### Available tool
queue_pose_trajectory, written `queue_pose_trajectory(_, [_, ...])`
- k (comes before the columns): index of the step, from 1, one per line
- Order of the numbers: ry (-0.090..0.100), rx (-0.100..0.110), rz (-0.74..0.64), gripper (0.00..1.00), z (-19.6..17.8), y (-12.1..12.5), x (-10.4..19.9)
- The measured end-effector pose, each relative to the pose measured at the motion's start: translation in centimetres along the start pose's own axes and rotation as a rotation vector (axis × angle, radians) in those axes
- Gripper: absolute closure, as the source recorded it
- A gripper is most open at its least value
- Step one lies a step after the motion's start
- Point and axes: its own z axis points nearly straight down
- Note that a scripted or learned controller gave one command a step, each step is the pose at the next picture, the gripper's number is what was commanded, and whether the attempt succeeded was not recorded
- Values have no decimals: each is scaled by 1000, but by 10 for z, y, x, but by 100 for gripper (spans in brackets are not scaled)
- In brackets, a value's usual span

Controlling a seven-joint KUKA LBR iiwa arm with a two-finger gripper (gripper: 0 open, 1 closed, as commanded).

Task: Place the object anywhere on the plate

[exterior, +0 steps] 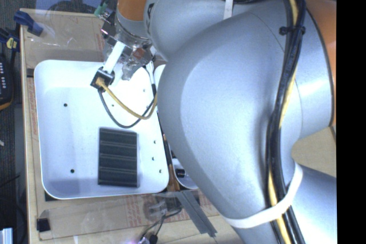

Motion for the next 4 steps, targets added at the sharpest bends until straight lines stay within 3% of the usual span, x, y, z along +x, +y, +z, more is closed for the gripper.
queue_pose_trajectory(1, [-2,2,35,100,142,-33,24])
queue_pose_trajectory(2, [3,0,260,100,-11,-1,-41])
queue_pose_trajectory(3, [-3,3,-197,100,43,-27,-55])
queue_pose_trajectory(4, [1,-2,-454,100,19,-52,33])
